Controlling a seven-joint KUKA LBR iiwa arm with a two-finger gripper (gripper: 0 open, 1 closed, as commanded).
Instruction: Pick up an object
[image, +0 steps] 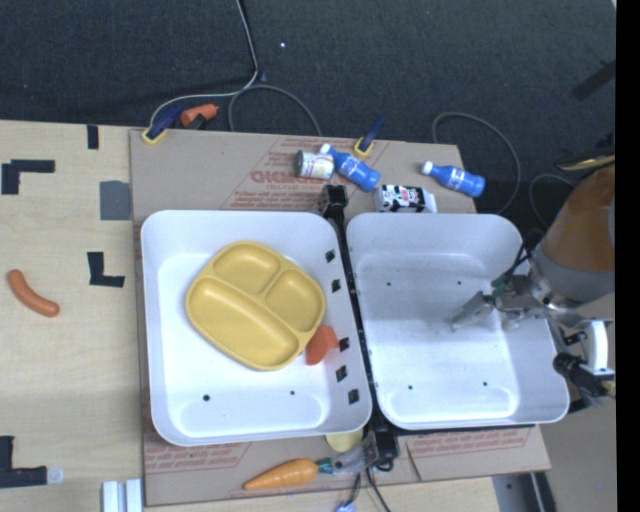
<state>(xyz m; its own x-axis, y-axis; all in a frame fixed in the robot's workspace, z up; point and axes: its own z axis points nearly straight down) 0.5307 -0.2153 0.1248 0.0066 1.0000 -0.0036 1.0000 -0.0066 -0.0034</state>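
Two shallow white bins sit side by side on a cardboard sheet in the middle of the frame. The left bin (160, 330) holds one yellow divided plate (256, 303), tilted toward the upper left of the bin floor, and one small orange-red piece (320, 346) touching the plate's lower right edge, close to the wall shared with the other bin. Bare white floor runs along the left bin's lower edge and down its left side. The right bin (430, 390) has its floor open across the centre, lower part and left side.

The arm (585, 245) reaches in from the right of the frame over the right bin's right wall. Its gripper (470, 315) sits low over the right half of that bin, fingers pointing left; whether they are spread or pressed together cannot be told, and nothing is visible between them.

Above the bins, on the cardboard's upper edge, lie two blue bottles (357, 170) (455, 179), one small white jar (315, 163) and one black-and-white packet (405, 198). One toy carrot (282, 474) lies below the left bin near the bottom edge. One sausage (32, 293) lies at the far left of the frame, well apart from the bins. An orange-handled clamp (180, 120) grips the cardboard's upper left corner.
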